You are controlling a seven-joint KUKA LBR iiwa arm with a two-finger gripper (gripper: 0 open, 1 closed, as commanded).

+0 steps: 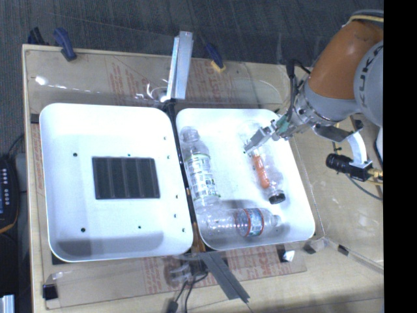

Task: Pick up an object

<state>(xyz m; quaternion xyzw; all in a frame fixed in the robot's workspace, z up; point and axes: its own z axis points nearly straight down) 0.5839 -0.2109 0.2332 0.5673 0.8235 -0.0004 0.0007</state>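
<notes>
The right bin (296,175) holds three items. A clear plastic bottle (198,167) with a white label lies along the bin's left wall. A second clear bottle (242,221) with a red and blue label lies across the bin's near end. A small clear bottle (264,175) with orange contents and a black cap lies toward the right side. My gripper (259,139) hangs over the far right part of this bin, just above the small bottle's upper end, with nothing visibly held.
The left bin (65,135) has a dark ribbed rectangle (126,177) on its floor. A grey metal bar (179,66) stands behind the seam between the bins. Blue clamps (64,44) hold the board's far edge. Cables and a black fitting (345,163) sit right of the bins.
</notes>
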